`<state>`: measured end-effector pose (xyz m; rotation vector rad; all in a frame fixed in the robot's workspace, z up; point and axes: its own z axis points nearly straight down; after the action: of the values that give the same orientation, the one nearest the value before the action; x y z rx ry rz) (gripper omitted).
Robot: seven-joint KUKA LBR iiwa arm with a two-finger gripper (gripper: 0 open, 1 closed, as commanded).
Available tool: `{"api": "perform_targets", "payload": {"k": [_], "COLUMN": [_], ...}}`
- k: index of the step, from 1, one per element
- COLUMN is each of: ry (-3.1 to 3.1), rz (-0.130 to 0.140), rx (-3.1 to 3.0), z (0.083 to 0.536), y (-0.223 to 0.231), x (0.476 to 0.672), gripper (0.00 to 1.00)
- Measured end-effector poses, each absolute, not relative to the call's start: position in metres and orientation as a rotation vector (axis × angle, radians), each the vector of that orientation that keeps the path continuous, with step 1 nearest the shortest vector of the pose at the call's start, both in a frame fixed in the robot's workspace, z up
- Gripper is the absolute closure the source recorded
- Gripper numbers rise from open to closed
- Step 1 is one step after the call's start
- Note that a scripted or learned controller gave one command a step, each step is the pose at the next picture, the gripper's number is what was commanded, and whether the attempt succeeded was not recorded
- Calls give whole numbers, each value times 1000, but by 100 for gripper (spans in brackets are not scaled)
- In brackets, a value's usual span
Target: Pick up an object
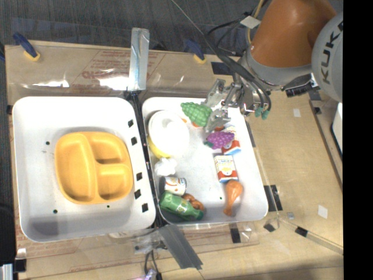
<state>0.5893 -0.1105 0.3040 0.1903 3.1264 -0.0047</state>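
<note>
Bench [291, 156]: one, tan, carrying both bins.

Arm [291, 28]: one, grey with an orange band, reaching in from the right above the right bin's upper right corner.

Bins: two, white, shallow, side by side. Left bin [35, 174] holds one item. Right bin [201, 174] holds the rest.

Tray [93, 167]: one, yellow, with three compartments, lying flat in the middle of the left bin.

Bowl [168, 134]: one, white over a yellow rim, in the upper left of the right bin, against the dividing wall.

Pincer [217, 116]: one, metal, at the upper middle of the right bin, just right of the green toy and just above the grapes. Whether its fingers are spread or closed cannot be told; nothing is seen between them.

Green toy [195, 113]: one, knobbly, near the top edge of the right bin, beside the bowl.

Green bottle [178, 206]: one, lying at the lower left of the right bin.

Grapes [221, 139]: one purple bunch, right of the bowl.

Carton [225, 168]: one, small, red and white, below the grapes.

Drumstick [232, 196]: one, orange, below the carton, near the lower right corner.

Can [175, 185]: one, small, white with a label, just above the green bottle.

White lump [165, 167]: one, crumpled, below the bowl.
</note>
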Motion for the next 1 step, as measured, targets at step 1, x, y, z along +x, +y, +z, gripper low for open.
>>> {"api": "perform_targets", "payload": {"k": [1], "ry": [3138], "rz": [-3], "rx": [81], "z": [310], "y": [-151], "x": [615], "gripper": [100]}}
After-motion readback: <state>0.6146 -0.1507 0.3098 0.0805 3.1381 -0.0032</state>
